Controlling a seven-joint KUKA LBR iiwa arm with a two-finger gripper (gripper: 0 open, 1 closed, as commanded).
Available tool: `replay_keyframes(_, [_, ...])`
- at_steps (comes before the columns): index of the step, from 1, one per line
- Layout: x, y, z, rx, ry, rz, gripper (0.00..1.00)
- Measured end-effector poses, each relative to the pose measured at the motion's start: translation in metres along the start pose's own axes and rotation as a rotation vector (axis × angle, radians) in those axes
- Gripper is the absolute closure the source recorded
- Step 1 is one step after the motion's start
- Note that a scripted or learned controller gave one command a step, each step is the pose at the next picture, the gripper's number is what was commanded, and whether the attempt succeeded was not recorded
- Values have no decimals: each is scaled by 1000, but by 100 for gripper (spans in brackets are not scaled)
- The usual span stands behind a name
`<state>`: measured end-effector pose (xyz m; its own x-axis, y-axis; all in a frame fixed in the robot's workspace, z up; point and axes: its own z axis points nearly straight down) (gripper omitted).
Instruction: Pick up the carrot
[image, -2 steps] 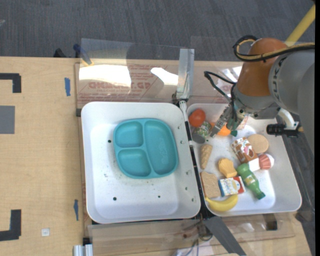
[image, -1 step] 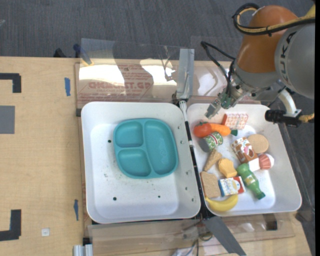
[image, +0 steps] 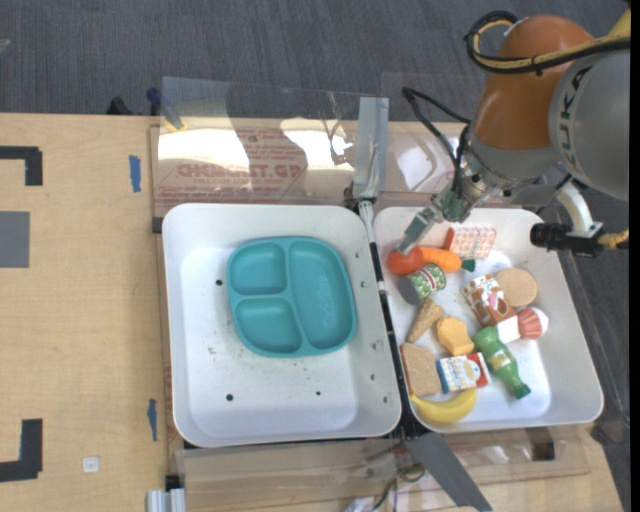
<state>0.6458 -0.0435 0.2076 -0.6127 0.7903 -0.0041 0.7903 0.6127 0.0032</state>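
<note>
Carrot (image: 428, 260) lies near the right bin's (image: 580, 385) left wall, toward its back edge, hemmed by a can (image: 426, 283) just in front and a packet (image: 472, 240) beside it. Gripper (image: 418, 238) hangs directly over the carrot's back side; whether it is clenched cannot be told. Left bin (image: 190, 390) carries a teal divided plate (image: 292, 296).

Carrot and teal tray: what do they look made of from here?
Carrot: likely moulded plastic toy, smooth and slightly glossy, uniform orange with a faint highlight. Tray: probably hard plastic, satin finish, one even teal colour with rounded moulded compartments. Both are guesses from the look; texture is too small to confirm.
</note>
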Motion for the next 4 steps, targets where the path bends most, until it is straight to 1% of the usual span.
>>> replay_keyframes(1, [-20,-58,110,-3,-3,-56,0])
replay_keyframes(2, [-42,-33,119,20,24,-8,0])
replay_keyframes(3, [2,-9,19,-6,-1,445,0])
replay_keyframes(4, [-13,-80,24,7,3,529,0])
